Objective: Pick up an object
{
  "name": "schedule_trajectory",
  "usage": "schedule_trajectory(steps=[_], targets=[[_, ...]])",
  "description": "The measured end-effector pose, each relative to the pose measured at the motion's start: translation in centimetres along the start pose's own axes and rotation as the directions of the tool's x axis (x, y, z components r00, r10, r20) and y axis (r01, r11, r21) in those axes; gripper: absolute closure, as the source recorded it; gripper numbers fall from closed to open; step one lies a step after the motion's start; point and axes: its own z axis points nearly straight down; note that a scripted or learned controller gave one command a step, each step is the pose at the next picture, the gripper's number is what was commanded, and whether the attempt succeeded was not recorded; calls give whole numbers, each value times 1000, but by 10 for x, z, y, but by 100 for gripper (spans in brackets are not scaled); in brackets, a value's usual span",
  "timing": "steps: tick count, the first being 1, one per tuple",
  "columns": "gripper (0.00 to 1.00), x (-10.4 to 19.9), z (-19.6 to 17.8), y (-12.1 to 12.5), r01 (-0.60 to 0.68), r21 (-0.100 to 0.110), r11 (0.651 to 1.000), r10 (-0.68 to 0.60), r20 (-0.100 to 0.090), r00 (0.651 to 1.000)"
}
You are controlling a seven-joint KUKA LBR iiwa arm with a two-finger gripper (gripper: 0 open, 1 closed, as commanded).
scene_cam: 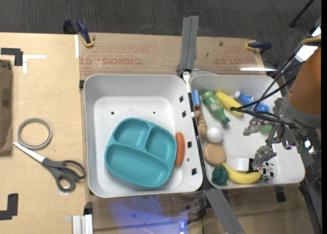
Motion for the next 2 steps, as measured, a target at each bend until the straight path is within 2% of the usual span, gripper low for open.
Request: schedule_trajectory(steps=[1,2], targets=[[0,-81,76,30,60,0,998,-60,1,998],[0,-137,114,23,37,0,999,-37,2,999]])
